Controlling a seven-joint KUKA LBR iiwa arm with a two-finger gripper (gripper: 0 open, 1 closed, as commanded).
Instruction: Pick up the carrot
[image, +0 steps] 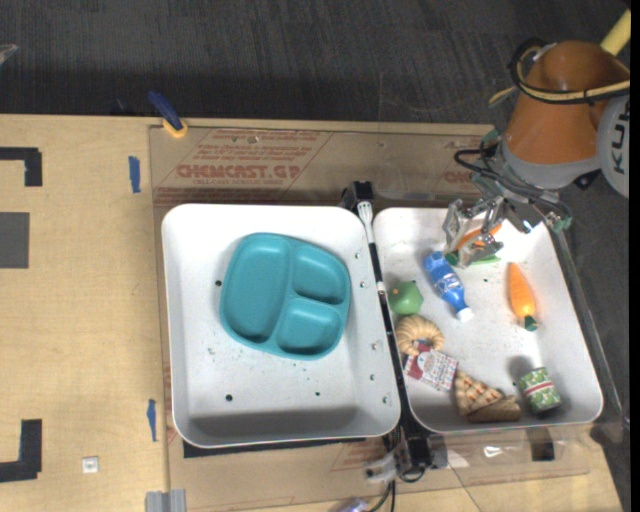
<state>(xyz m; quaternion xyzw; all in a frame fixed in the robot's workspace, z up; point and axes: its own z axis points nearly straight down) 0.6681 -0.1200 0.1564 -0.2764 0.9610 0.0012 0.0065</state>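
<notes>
My tool (472, 232) hangs over the right bin's (575, 300) far end, gripping a small orange object (470, 240). The carrot (521, 293) lies just right of the blue bottle (447, 285).

Arm (570, 100) cut off at top-right edge.

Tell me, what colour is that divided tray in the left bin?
The divided tray is teal, a blue-green, plain with no pattern; the camera view shows it clearly.
</notes>
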